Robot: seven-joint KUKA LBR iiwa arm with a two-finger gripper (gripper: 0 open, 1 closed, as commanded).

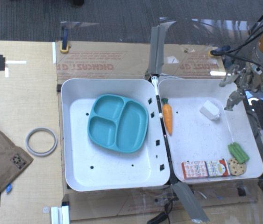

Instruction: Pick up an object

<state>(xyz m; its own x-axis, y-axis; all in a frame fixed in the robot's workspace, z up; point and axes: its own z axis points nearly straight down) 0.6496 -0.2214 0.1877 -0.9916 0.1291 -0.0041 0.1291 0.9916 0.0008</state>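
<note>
Approach is the step in hand: the hand [238,88] hangs at the upper right of the frame, above the right bin's [257,169] far corner, holding nothing. Whether it is spread or closed I cannot tell. Nearest it lies a white block [210,110], just to its lower left; a carrot [167,118] rests along the bin's left wall, with a green piece [238,152], cookie [236,167] and snack boxes [205,169] along the lower edge. Next comes choosing one, likely the block, centring over it and descending.

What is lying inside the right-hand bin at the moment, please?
In the right bin: a carrot, white block, green piece, cookie and red carton. Nothing visibly covered.
</note>
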